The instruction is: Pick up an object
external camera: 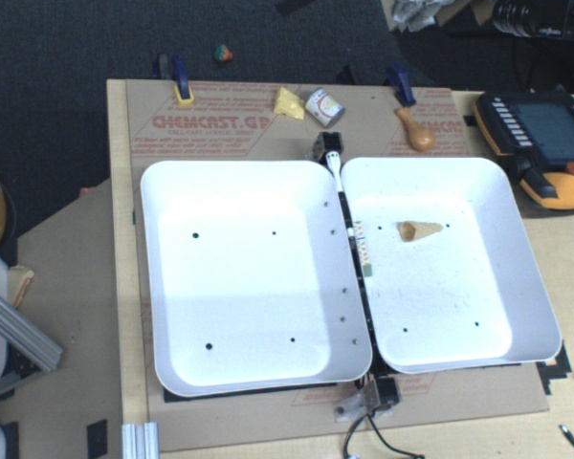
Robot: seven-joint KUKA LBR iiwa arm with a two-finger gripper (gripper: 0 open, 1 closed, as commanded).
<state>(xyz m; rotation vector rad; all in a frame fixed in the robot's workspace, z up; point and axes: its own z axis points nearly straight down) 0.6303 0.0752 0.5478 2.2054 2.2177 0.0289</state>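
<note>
A small tan wedge-shaped object (pixel 417 229) lies in the right white bin (pixel 517 266), toward its far middle. The left white bin (pixel 172 285) stands beside it, and the two meet along a dark seam at the centre.
On the cardboard bench behind the bins lie a yellow piece (pixel 288 104), a small white-and-grey block (pixel 324 107) and a brown wooden piece (pixel 417 132). Blue clamps (pixel 181 76) hold the board's far edge. A black and orange tablet (pixel 540 137) rests at the right.
</note>
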